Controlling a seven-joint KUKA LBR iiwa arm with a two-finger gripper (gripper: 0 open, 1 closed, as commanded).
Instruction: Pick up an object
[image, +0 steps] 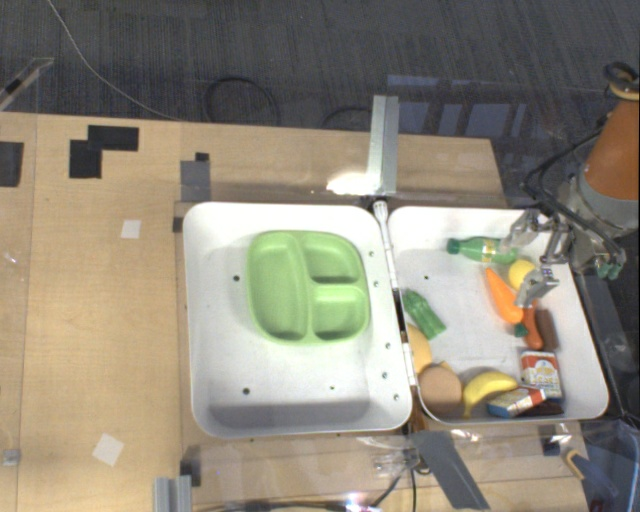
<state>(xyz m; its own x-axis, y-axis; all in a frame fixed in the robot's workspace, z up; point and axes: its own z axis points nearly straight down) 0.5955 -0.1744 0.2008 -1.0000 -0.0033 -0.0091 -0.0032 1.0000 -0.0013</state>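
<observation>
The bench (90, 330) carries two shallow white bins side by side, separated by a narrow metal divider. The left bin (215, 400) contains a green tray (305, 285) with three compartments, lying flat near the bin's centre. The right bin (440, 275) contains the loose objects. A green bottle (475, 248) lies on its side near the far wall. A carrot (503, 296) lies just below it, running diagonally, and a lemon (520, 272) sits beside the carrot's upper end. A brown sausage-shaped item (545, 328) lies just right of the carrot's lower end. A green block (424, 314) rests near the divider, tilted. Along the near wall, a potato (439, 383) touches a banana (488, 385); a small red-and-white can (540, 370) stands just right of the banana, and a small box (520, 403) lies against the near wall below it. The arm (612, 165) enters from the right, its orange band above the wrist. The gripper (535, 262) hangs over the far right part of the right bin, above the lemon and the carrot's upper end. Its two fingers (547, 270) stand apart, with nothing between them. Whether the fingertips touch the lemon cannot be determined from this angle.
</observation>
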